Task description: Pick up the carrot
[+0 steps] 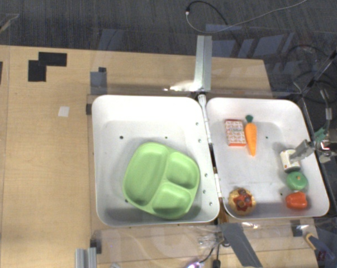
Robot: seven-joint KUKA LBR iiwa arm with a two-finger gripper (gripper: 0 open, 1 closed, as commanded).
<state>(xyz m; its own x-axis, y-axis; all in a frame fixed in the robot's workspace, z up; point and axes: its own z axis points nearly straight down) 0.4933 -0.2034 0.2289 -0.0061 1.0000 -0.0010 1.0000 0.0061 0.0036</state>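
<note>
The orange carrot [251,138] with a green top lies in the right bin [269,108], in its upper middle, pointing toward the near side. It rests just right of a small pink box [234,133]. My gripper [297,154] reaches in low from the right edge of the right bin, roughly 80 pixels right of the carrot and a little nearer. It is well apart from the carrot. Its tip sits at a small white object [287,161].
The right bin also holds a green round item [295,181], a red-orange item [296,201] and a brown berry-topped item [242,201] along its near side. A green divided plate [161,180] lies in the left bin [112,149].
</note>
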